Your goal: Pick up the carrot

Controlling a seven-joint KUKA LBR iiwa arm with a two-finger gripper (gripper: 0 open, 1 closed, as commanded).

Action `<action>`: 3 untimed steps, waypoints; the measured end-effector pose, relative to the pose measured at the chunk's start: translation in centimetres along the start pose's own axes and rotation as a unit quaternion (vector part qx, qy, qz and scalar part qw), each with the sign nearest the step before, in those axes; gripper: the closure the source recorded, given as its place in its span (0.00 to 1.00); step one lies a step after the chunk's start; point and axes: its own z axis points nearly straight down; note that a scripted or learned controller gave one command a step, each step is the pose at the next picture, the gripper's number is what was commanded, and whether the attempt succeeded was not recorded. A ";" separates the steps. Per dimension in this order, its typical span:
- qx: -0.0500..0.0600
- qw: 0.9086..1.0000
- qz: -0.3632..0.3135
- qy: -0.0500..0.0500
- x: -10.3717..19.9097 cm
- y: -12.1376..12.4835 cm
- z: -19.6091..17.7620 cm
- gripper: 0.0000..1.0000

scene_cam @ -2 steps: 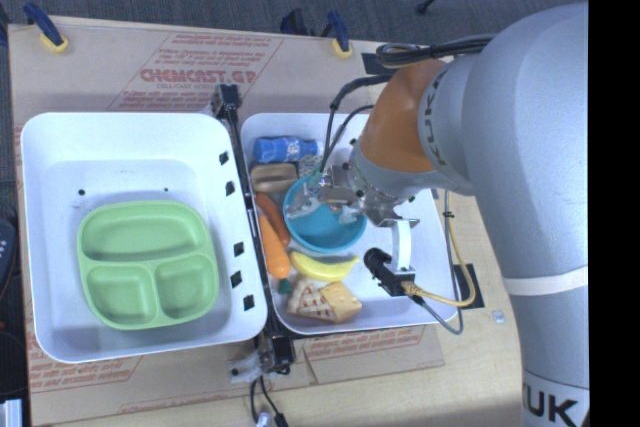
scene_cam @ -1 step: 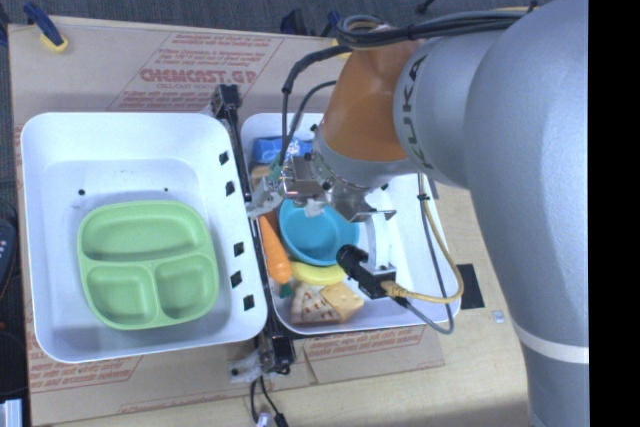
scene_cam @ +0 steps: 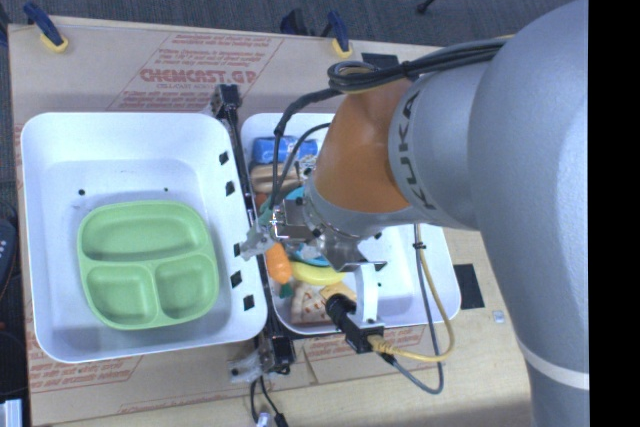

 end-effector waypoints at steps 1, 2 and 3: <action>-0.002 0.997 0.075 -0.001 -3.1 4.8 -0.1 0.00; 0.001 0.998 0.057 0.001 1.7 -0.2 0.0 0.00; -0.002 0.998 0.058 0.001 -3.8 3.9 -0.1 0.00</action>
